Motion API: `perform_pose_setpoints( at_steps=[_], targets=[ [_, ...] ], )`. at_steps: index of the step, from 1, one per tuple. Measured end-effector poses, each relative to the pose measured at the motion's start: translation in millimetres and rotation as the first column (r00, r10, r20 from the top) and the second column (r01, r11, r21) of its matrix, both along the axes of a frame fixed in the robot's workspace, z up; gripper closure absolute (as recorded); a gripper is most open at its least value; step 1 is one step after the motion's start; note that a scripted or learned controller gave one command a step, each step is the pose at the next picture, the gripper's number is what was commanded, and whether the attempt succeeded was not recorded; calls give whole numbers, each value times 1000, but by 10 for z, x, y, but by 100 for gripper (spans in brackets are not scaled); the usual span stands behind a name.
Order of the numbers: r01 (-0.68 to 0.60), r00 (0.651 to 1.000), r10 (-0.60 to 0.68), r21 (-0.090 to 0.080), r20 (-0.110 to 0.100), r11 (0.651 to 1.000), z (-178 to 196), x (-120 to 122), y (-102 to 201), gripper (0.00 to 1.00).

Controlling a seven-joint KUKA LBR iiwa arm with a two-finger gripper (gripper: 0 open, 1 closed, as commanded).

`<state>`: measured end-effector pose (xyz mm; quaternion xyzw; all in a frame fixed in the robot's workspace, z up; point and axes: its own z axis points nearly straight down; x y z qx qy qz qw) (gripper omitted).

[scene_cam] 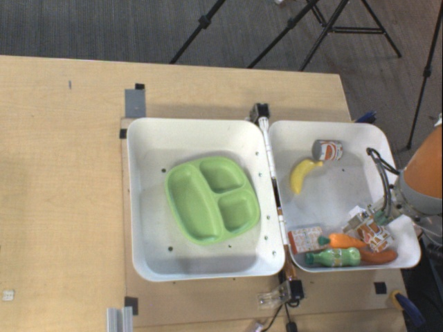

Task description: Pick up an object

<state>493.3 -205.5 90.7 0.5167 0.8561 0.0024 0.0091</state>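
Left bin: holds green 3-compartment tray, lying flat, roughly centred.
Right bin: banana and small can toward far side, just apart.
Near edge, right bin: small carton, green bottle, carrot, reddish item, bunched close.
Gripper: low over near-right corner, by the carrot end; jaw state can't tell, grip on anything can't tell.
Arm: enters from right.

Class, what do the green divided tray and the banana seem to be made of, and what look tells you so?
Green divided tray: probably moulded plastic, given its even colour, rounded compartments and soft sheen. Banana: likely a plastic toy, uniformly yellow and smooth, though the view is too coarse to be certain.
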Motion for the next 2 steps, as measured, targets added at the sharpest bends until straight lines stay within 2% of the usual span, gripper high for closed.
perform_pose_setpoints(
  at_steps=[1, 2],
  targets=[
    [-2, 1000, 2, -2, 11, 1000, 128, 45, 6, 100],
    [210, 978, -210, 6, -10, 978, 713, 588, 541, 100]
  ],
)
